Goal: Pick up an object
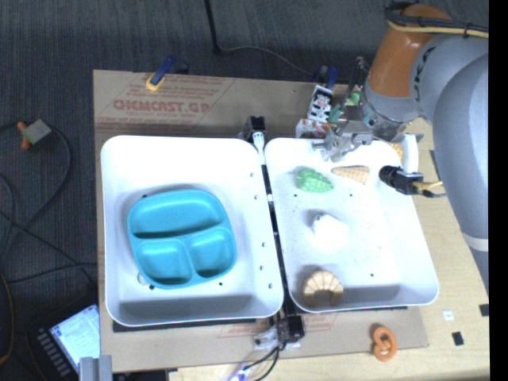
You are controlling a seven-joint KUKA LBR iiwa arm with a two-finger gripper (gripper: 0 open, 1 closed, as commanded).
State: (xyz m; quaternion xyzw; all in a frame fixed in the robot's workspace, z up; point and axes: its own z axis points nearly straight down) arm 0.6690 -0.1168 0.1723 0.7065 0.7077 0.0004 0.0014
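A single fixed camera looks down from above the bench (444, 236) at a slant, far enough to take in both white bins whole: the left bin (119, 213) and the right bin (397, 244) side by side. The arm (444, 62) enters from the right, at the far corner.

Open floor between white lump (329, 228) and right bin (413, 244) wall.

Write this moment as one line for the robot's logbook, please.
claw: over right bin's far edge | holding: unclear | nearest: green item, cone-shaped item | left bin: blue tray
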